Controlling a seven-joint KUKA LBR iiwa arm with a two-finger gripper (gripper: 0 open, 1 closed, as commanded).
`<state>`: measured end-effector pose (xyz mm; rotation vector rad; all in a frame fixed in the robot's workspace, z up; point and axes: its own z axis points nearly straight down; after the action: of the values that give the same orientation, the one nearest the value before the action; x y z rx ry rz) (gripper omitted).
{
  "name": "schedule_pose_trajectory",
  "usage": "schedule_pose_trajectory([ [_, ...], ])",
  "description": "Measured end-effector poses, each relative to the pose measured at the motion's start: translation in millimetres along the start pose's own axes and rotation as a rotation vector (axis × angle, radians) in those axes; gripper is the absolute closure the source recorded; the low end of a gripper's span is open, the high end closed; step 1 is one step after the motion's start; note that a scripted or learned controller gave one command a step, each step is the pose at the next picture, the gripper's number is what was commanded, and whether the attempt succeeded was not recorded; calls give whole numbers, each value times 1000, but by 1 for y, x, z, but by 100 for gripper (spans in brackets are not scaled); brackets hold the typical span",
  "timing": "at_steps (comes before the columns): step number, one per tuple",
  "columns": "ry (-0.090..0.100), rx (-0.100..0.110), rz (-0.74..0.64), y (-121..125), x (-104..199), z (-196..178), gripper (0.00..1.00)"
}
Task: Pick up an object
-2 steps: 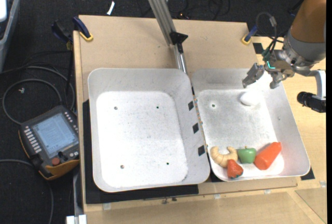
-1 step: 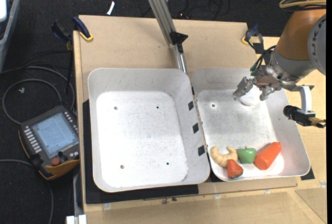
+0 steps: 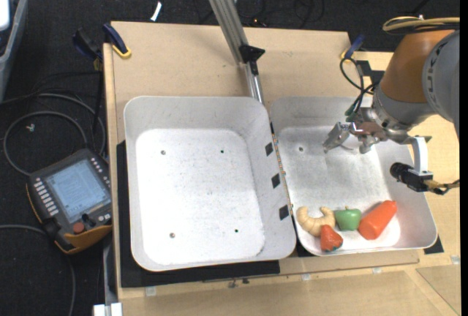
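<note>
Orange carrot (image 3: pixel 377 219), green pepper (image 3: pixel 349 219) at right bin (image 3: pixel 314 124) near edge; fingers (image 3: pixel 338 137) spread wide, holding nothing.

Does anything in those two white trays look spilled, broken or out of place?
Nothing looks spilled or broken. The toy foods, a cream curved piece, a green pepper, a small red piece and an orange carrot, sit bunched in the right bin's near corner. The gripper hangs over bare floor, away from them.
</note>
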<state>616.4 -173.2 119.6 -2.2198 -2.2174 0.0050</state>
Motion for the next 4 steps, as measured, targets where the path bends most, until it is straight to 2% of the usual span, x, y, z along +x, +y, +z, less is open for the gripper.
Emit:
schedule_pose_trajectory([
  [1,0,-2,-1,0,1,26,0],
  [2,-1,-7,-1,1,1,14,100],
  [4,-3,-12,-4,2,8,-85,100],
])
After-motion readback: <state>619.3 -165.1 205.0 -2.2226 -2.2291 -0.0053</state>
